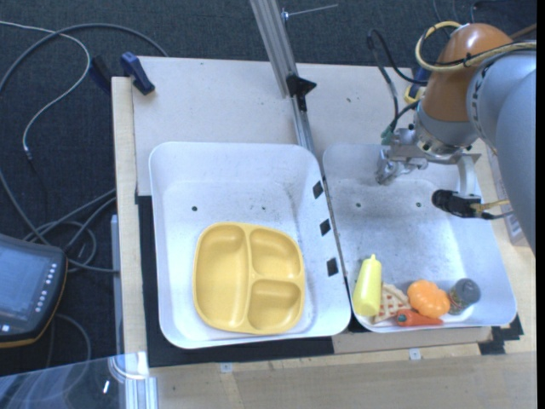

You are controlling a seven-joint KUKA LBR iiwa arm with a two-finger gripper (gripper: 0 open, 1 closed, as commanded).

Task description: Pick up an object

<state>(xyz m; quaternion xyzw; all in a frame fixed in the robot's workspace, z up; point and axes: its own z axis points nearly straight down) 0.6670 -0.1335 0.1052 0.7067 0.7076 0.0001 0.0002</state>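
Bench bins: left (170, 228) holds yellow tray (249, 277), right (477, 254) toys; jaws possibly clenched, unclear.

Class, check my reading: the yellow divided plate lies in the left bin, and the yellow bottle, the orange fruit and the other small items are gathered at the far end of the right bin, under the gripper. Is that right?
One detail is wrong. In the camera view the yellow bottle, orange fruit and the other small items sit at the near end of the right bin, away from the gripper at the far end. The yellow divided plate does lie in the left bin.

Yellow tray (249, 276) in left bin (170, 173), pincer (387, 174) over right bin (485, 262)
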